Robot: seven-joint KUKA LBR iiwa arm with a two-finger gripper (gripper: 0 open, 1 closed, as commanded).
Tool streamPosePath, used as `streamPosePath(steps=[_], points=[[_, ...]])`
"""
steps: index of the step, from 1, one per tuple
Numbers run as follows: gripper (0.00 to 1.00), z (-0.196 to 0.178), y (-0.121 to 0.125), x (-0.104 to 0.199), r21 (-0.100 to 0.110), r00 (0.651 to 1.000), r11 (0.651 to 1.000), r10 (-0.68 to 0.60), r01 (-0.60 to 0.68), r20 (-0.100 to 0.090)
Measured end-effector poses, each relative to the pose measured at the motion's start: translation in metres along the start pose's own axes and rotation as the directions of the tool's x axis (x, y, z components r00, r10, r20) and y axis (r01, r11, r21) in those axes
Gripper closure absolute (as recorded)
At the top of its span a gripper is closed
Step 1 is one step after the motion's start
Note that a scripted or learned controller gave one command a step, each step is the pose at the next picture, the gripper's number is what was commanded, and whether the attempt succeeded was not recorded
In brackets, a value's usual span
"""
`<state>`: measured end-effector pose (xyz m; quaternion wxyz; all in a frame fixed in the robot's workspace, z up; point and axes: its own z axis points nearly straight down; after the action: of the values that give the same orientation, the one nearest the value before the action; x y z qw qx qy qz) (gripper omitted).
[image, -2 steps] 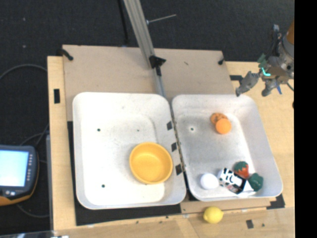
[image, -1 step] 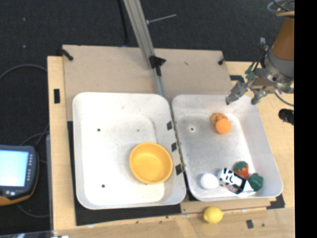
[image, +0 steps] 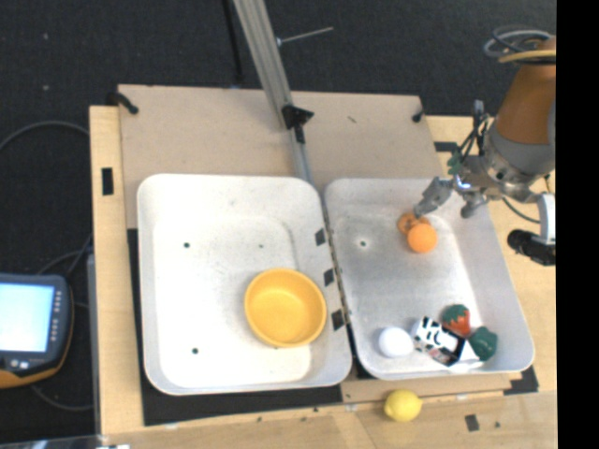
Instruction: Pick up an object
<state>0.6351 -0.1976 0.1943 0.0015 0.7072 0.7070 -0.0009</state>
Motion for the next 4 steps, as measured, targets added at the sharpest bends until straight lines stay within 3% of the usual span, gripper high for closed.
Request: streamPosePath(steps=[1, 2, 3, 4], points=[[0.00, 0.042, 0.000, -0.003, 0.004, 1.000, 1.000, 0.001, -0.001, 0.000], [1.00, 0.028, 0.002, -0.004, -0.004, 1.000, 1.000, 0.001, -0.001, 0.001], [1.00, -0.017, 0.003, -0.008, -0.006, 1.000, 1.000, 0.001, -0.001, -0.002], [1.00, -0.016, 0.004, -0.008, -0.002, 1.000, 1.000, -0.001, 0.001, -0.003]])
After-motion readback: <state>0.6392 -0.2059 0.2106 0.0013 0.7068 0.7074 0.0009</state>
